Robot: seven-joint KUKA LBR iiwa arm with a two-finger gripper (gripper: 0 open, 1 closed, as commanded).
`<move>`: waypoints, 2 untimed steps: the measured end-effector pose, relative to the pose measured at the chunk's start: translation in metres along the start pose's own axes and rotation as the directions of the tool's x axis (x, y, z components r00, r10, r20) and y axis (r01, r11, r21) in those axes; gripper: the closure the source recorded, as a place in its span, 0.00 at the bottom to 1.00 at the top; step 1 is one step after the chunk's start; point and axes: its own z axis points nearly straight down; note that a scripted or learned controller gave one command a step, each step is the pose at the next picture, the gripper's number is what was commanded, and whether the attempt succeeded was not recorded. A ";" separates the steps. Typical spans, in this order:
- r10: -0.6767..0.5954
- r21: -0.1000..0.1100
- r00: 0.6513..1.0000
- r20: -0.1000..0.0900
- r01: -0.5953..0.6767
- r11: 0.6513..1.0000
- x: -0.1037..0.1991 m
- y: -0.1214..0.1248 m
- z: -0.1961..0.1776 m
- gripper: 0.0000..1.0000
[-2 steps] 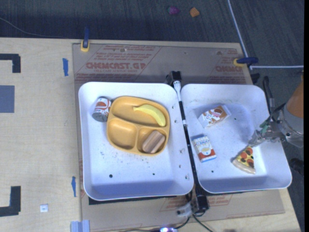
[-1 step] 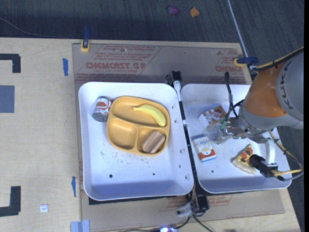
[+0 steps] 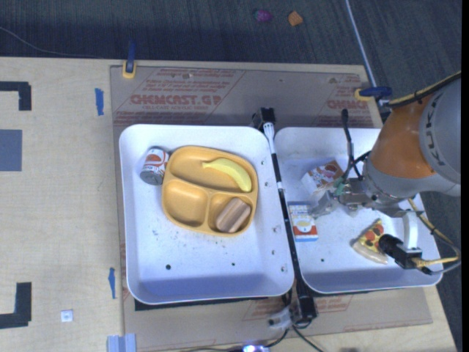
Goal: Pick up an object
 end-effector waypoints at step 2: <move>0.006 -0.029 1.000 0.019 -0.005 1.000 0.006 -0.054 -0.005 1.00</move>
